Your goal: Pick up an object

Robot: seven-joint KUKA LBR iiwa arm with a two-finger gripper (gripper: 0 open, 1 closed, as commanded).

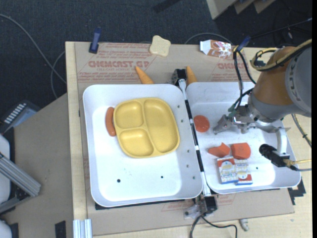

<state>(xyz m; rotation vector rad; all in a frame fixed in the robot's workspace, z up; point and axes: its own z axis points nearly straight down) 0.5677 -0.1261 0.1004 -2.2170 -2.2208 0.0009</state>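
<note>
the round flat orange-red piece [201, 123] lies in the right shallow white bin [218, 90], near its left wall and just left of the two-finger gripper [232, 123], and by my reading it is the likeliest thing to be picked, though the task names no one object. nearer the front of the same bin sit an orange wedge-shaped piece [219, 149], a squarer orange-red block [241, 150] touching or almost touching it, and a small printed carton with red and blue markings [233, 171] just in front of them.

the claw hangs low over the bin floor, tilted, with grey metal parts spreading toward the round piece; whether it is wide or narrow i cannot tell, and nothing is seen caught in it.

to do the step well, i would centre the claw squarely over the round piece, away from the bin wall, and come down straight so that one finger does not land on top and skid it aside. the piece looks thin, so a low, level close seems needed. the wedge and block crowd each other and look a harder choice.

the grey arm with its orange band [277, 90] covers the bin's right part, and cables cross it. the fingertips blur into the wrist hardware. what lies under the arm is hidden.
</note>
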